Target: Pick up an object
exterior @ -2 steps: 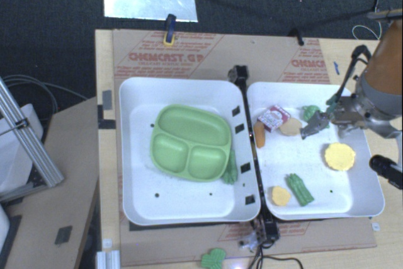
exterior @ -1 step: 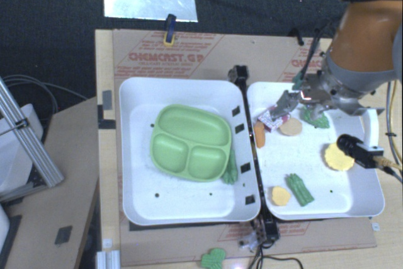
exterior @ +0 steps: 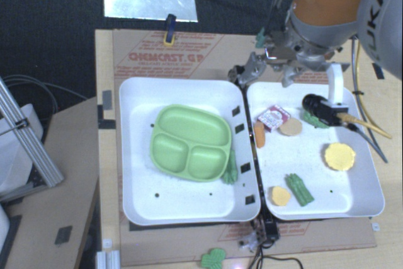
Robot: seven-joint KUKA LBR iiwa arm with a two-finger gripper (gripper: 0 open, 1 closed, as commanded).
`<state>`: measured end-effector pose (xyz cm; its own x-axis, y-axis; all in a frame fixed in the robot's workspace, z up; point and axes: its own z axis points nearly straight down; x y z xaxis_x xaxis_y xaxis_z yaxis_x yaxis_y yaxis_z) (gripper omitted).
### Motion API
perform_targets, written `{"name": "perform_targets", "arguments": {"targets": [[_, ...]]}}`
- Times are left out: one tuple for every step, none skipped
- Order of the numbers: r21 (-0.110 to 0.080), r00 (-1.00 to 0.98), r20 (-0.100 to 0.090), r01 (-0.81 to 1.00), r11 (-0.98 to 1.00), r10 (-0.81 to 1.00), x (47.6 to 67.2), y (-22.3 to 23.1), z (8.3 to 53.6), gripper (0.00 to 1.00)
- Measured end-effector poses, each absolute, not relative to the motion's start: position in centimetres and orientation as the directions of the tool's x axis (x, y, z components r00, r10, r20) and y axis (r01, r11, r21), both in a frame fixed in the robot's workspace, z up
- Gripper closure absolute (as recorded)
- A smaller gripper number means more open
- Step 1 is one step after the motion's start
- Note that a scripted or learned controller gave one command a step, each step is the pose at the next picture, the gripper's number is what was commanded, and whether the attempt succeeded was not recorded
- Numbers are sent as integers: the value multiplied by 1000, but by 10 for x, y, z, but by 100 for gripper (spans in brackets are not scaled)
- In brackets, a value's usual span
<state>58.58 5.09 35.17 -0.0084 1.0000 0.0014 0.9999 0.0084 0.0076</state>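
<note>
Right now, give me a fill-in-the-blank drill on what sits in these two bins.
1. The green divided tray lies in the ____ bin.
2. The green asparagus piece lies in the ____ bin.
3. The pink packet touches a tan ____.
4. The gripper hangs over the ____ rim of the bins.

Missing words: left; right; disc; far

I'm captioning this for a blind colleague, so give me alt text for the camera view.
A grey and orange robot arm holds its tool above the back rim of the right bin, which contains scattered toy foods. The left bin holds a green divided plate.
</note>
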Motion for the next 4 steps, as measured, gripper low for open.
{"name": "perform_targets", "arguments": {"targets": [[6, -8, 2, 1000, 8, 1000, 585, 49, 361, 100], [10, 5, -2, 1000, -5, 1000, 548, -38, 444, 100], [-11, -6, 1, 1000, 6, 1000, 528, 6, 295, 100], [4, -12, 3, 1000, 12, 1000, 566, 100, 286, 100]]}}
